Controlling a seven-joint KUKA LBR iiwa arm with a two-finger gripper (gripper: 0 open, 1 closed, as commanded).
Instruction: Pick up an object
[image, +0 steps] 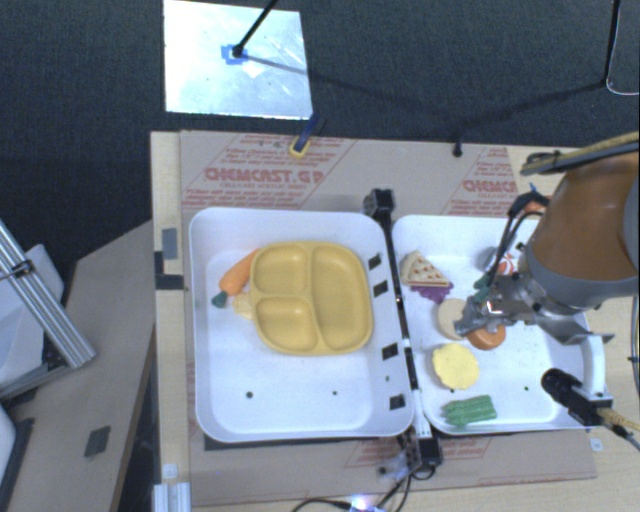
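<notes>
Gripper (484, 318) of your grey, orange-banded arm (590, 240) hangs over the right white bin (520, 415), touching a round orange toy piece (488, 339); finger state you cannot tell.

The arm (590, 235) runs off the right edge and hides part of the right bin (530, 420). The gripper (483, 318) covers most of an orange piece (490, 339). The yellow tray (305, 297) overlaps the carrot (237, 272).

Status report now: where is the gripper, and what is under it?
Gripper low in right bin, over orange round piece. Nothing seen gripped. Yellow piece, pizza slice close by.
</notes>
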